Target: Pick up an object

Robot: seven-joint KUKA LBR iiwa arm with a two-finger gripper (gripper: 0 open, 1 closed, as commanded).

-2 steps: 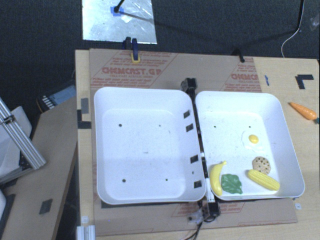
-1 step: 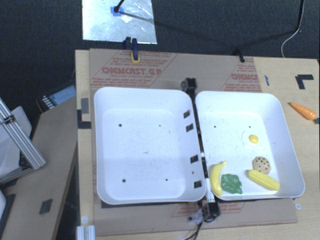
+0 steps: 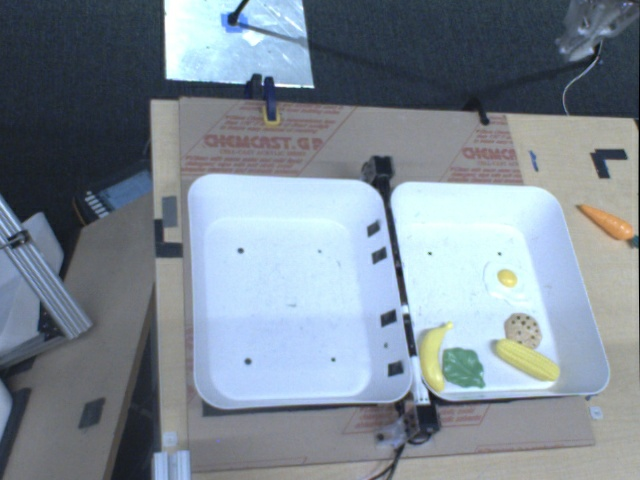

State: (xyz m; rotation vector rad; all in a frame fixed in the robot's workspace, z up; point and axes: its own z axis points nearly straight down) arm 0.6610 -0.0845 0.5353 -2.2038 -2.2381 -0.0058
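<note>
**Toy food clustered in the right bin, tool high at the top right corner**

At the top right corner of the camera view, the pale grey metallic tool (image 3: 597, 16) sits well apart from both bins, over the dark floor beyond the tabletop (image 3: 120, 298). It is blurred, so I cannot tell how its fingers stand, and nothing can be made out between them.

On the tabletop, 2 shallow white plastic bins lie side by side on a brown printed cardboard sheet (image 3: 300, 138). The left bin (image 3: 200, 298) shows only its bare white floor. The right bin (image 3: 560, 238) carries 5 toy foods toward its near side: a white fried egg with a yellow yolk (image 3: 507, 278), a round brown speckled cookie (image 3: 522, 329) just below it, a yellow corn cob (image 3: 527, 360) touching the cookie's lower edge, a curved yellow banana (image 3: 432, 356) by the bin's left wall, and a green leafy piece (image 3: 464, 367) touching the banana.

An orange carrot (image 3: 607, 221) lies on the tabletop outside the right bin.
</note>
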